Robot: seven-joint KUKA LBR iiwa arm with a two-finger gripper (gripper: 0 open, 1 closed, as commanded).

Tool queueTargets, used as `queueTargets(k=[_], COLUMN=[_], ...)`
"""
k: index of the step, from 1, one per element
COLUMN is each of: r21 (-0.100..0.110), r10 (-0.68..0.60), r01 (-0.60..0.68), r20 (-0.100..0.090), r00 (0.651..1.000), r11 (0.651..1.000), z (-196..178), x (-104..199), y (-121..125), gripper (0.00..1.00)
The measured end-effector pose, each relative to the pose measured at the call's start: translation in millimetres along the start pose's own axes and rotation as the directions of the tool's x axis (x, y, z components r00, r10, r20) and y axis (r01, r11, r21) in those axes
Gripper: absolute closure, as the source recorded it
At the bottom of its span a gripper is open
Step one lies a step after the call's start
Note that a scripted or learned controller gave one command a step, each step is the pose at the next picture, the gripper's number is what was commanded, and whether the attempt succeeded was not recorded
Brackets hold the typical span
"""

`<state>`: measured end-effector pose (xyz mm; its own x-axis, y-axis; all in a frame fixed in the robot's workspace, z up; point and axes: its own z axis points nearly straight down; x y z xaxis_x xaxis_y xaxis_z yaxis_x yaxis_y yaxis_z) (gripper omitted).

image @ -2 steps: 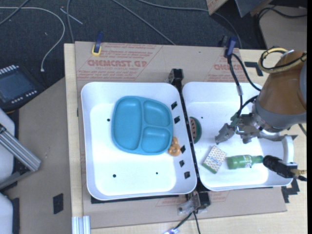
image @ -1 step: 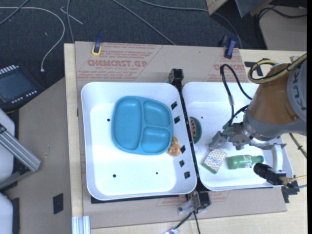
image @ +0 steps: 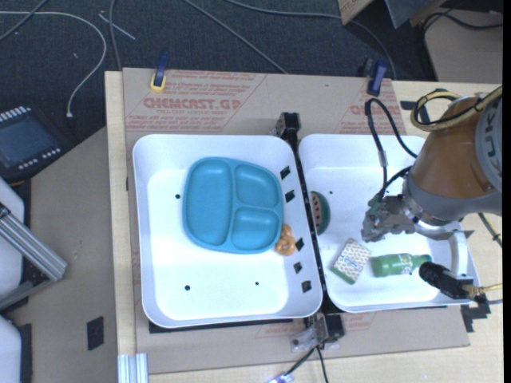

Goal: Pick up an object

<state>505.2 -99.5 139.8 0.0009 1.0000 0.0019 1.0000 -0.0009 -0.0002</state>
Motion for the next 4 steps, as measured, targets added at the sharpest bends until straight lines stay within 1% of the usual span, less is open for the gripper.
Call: queueTargets(k=[1,2,3,4], r21=[-0.007,-0.008,-0.005,0.001], r10=[-0.002,-0.002,-0.002,-0.006], r01=[0.002,0.002,0.002,0.006], r20=[0.003,0.003,0.003,-0.001], r00=[1.0,1.0,1.0,1.0], r11=[1.0,1.0,1.0,1.0], z=[-63.8,-127.0,-152.6,-148.6], x=[-2.2,-5.5,-5.6,45.4], y=[0.6,6.5,7.5,8.9], gripper=[1.0,1.0,1.0,1.0])
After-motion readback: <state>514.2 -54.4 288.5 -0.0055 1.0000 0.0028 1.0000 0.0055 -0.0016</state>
